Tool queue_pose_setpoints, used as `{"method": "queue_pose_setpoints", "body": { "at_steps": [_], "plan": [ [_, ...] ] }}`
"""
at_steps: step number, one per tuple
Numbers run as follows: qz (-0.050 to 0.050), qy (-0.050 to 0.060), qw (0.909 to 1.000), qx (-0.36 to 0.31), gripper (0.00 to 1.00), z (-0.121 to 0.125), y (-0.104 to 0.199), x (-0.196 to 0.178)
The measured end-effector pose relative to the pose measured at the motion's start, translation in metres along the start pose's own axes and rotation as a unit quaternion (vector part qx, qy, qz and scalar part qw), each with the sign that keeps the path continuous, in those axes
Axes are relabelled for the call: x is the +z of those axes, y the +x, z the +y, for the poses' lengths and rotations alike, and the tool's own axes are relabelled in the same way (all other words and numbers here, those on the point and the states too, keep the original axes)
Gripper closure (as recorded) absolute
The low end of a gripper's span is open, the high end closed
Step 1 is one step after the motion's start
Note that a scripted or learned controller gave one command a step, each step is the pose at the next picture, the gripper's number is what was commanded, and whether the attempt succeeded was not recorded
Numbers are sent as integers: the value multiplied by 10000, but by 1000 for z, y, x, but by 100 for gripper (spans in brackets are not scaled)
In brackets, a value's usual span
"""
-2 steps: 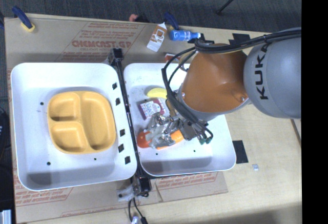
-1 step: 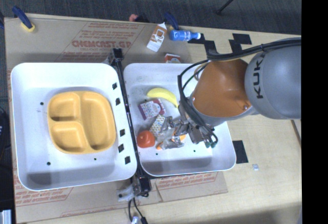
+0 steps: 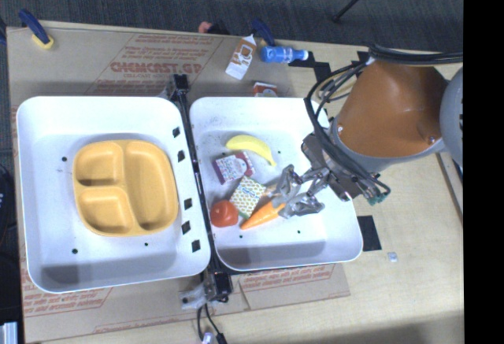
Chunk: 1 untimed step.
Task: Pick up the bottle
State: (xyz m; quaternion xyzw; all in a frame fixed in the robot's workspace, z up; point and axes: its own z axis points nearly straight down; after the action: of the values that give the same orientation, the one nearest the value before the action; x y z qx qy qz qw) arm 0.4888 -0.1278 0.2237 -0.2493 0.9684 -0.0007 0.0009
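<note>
A small blue bottle with a pale cap lies on its side on the bench, behind the right bin's back rim and outside both bins. My gripper is low inside the right bin, far from the bottle, reaching in from the right below the orange band. It stands open, its fingertips over the thick end of an orange carrot. Nothing is held between its fingers.
The right bin also holds a banana, a red packet, a patterned box and a red tomato. A yellow divided tray sits in the left bin. A small carton lies next to the bottle.
</note>
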Motion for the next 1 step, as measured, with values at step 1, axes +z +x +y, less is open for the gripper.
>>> {"method": "queue_pose_setpoints", "body": {
  "at_steps": [1],
  "plan": [
    [18,-16,9996,291,100,-54,37,73]
  ]
}}
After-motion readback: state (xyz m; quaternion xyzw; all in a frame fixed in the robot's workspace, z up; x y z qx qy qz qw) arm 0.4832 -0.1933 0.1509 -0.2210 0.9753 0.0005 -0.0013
